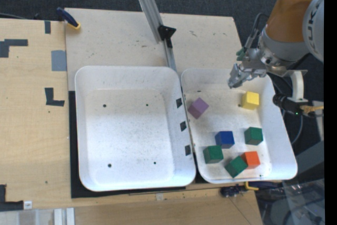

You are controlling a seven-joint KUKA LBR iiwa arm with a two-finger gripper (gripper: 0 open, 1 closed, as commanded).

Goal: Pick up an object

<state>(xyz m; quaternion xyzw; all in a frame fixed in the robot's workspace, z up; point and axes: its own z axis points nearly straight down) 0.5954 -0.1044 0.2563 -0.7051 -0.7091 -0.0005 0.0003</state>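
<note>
The right bin [274, 129] holds several small blocks: a purple one [198, 107] near its left wall, a yellow one [250, 100] at the upper right, a blue one [225, 138], three green ones [254, 135] [213, 154] [236, 165] and an orange one [251, 158] toward the front. My gripper [235, 81] hangs over the bin's upper part, just up and left of the yellow block, apart from it. Nothing shows between its tips.
The left bin [84, 113] stands beside the right one. A grey metal bar [150, 2] slants down from the top to the gap between the bins. A blue and yellow tool [69, 18] lies on the bench at the upper left.
</note>
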